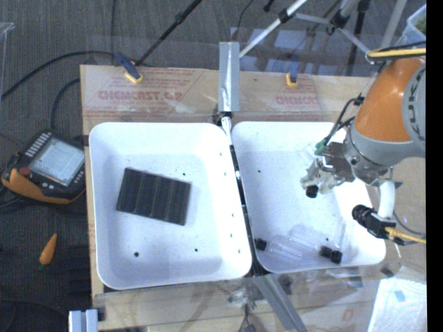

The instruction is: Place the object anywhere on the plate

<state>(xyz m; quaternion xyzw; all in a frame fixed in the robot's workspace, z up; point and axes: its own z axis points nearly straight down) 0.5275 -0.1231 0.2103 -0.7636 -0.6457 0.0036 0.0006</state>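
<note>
Arm: a grey arm with an orange band (387,102) reaches in from the right, over the right bin.
Gripper: the gripper (320,180) hangs above the middle of the right bin; whether anything is clamped in it cannot be told from this slant.
Object: a clear plastic piece with black ends (296,246) lies on the near floor of the right bin, nearer to the camera than the gripper and apart from it. It is faint against the white and hard to make out.
Plate: a dark ribbed rectangle (153,196) lies flat in the left bin, a little left of centre, turned slightly askew.
Step in hand: likely the pick, since the clear piece lies in the other bin from the plate. A good try would come straight down over its middle, close firmly, lift clear of the ridge between the bins, then carry left.
Risk: clear plastic is slippery and may slide or roll away.
Surface: two shallow white bins, the left bin (104,254) and the right bin (277,140), sit side by side on a pale printed board.
Room: grey carpet, black cables, a handheld controller (48,168) at far left, tripod legs at the far side.
</note>
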